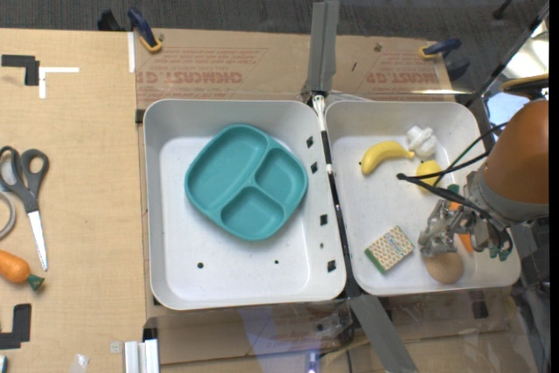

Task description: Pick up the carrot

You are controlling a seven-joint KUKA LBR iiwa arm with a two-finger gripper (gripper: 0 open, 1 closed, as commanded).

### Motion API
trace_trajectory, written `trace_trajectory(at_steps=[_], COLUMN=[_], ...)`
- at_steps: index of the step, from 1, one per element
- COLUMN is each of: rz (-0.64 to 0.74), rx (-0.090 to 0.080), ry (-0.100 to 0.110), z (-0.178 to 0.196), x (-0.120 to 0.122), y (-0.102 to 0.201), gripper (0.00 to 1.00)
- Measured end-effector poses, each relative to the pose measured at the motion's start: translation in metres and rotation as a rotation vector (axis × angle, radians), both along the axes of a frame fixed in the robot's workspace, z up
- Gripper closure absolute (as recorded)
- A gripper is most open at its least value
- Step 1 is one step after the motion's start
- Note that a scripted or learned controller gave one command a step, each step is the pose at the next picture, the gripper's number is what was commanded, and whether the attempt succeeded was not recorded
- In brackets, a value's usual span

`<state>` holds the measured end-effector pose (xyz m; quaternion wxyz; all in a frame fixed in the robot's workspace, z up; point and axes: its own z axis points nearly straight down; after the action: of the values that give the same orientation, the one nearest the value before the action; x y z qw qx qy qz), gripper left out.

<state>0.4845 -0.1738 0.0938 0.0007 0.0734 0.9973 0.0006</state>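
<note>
The gripper (441,231) is hanging low over the right bin (349,188), with a tan, egg-like object (445,267) just below it and a small patterned sponge (389,248) just to its left. Whether it is apart or together, I cannot tell. A bit of orange is showing right beside it, too small to identify. A banana (385,155) is lying above and left of the gripper. The carrot (15,267) is resting on the desk (79,188), far to the gripper's left, beyond the left bin (157,214) with its teal divided plate (246,182). Its long axis is running roughly left-right, slightly downward toward its green end on the right, so the arm is probably needing to cross both bins.
</note>
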Motion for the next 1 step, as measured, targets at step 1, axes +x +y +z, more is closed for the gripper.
trace_trajectory(at_steps=[1], rz=[-0.108], rx=[-0.002], ry=[-0.003], z=[0.1552], x=[0.0162], y=[0.0328], gripper=[1.0])
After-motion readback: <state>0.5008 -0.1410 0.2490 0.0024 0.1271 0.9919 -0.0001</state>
